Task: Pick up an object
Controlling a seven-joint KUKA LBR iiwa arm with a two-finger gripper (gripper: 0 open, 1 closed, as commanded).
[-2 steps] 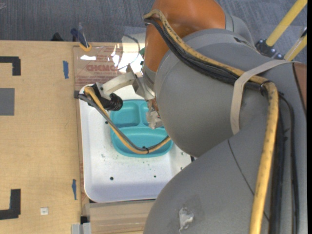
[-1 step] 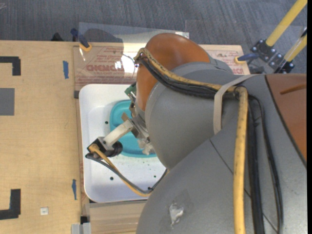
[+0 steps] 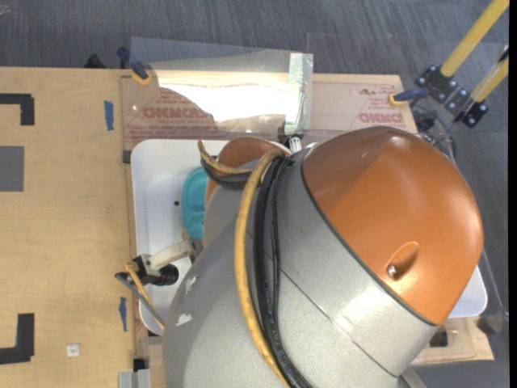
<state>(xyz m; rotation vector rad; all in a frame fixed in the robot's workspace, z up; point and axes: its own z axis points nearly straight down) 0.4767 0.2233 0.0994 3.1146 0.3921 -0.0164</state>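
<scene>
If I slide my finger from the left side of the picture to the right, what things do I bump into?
Black square marks on the wooden bench → blue tape strip → white bin → teal object → yellow cable on the arm → orange band of the arm → yellow-handled clamps.

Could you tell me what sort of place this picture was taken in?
Probably a robotics lab or test cell: a large grey and orange arm reaches over a white bin on a wooden bench, with grey carpet beyond.
</scene>
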